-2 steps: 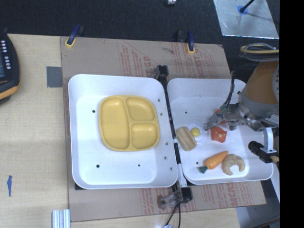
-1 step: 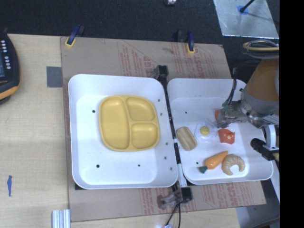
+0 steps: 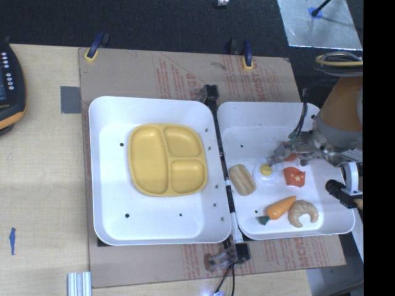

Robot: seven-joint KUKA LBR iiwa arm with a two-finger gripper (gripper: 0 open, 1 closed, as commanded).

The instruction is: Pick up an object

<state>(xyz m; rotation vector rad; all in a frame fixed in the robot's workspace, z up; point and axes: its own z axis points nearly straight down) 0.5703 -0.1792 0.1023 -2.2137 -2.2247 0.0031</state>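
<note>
We see the gripper (image 3: pixel 276 157) low in the right bin (image 3: pixel 247 113), its opening indeterminate, with the small yellow piece (image 3: pixel 266 170) just beside its tip, toward the bin's near edge.

Light wooden bench (image 3: pixel 43 184) under a brown cardboard sheet (image 3: pixel 166 73), clamped along its far edge by blue-and-yellow clamps (image 3: pixel 95 47). Dark floor (image 3: pixel 142 11) beyond, with a pale grey panel (image 3: pixel 318 14). Black-and-orange pendant (image 3: pixel 9 85) at left.
</note>
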